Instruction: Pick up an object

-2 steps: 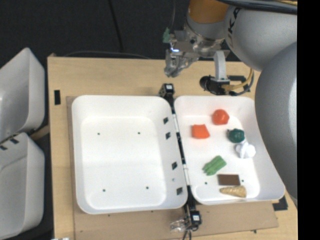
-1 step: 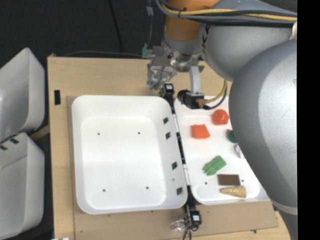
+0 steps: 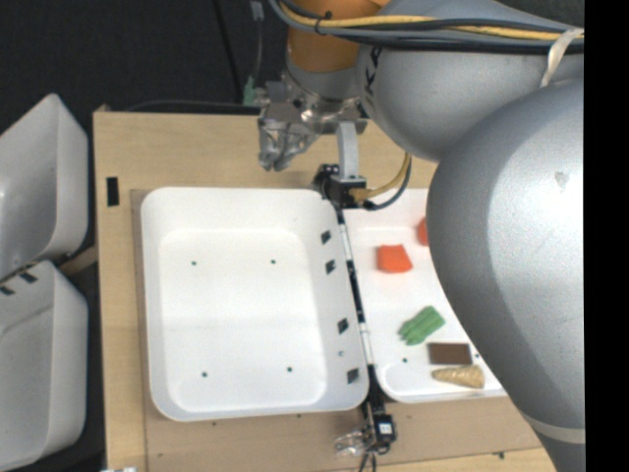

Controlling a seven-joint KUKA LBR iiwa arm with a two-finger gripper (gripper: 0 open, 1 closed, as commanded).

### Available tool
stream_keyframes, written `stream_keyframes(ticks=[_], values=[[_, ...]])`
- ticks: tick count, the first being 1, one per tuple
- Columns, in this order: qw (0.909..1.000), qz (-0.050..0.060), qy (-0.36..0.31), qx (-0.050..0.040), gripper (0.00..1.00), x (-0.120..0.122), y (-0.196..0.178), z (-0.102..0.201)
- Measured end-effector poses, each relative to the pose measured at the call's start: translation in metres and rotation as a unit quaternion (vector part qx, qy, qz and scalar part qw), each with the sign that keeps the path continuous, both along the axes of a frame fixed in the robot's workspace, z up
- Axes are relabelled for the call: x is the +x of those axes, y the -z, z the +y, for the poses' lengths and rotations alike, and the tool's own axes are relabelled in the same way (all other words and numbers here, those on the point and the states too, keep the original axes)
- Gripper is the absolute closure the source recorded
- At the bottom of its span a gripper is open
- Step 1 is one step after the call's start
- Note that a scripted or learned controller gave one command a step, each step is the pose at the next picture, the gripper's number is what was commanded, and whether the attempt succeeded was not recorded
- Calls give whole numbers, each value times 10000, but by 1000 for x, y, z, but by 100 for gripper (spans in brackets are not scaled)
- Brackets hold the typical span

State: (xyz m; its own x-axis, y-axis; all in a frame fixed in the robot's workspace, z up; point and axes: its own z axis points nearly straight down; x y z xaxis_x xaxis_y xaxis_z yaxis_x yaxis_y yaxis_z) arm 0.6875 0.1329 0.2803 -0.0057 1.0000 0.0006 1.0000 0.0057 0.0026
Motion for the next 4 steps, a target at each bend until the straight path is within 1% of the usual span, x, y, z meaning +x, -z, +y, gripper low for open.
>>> stream_keyframes(ticks=[1, 2, 3, 4], values=[[10000, -8, -9, 5, 100, 2, -17, 69], [10000, 24, 8, -15, 100, 2, 26, 88], [10000, 46, 28, -22, 100, -39, 101, 87], [10000, -29, 9, 12, 100, -16, 23, 89]])
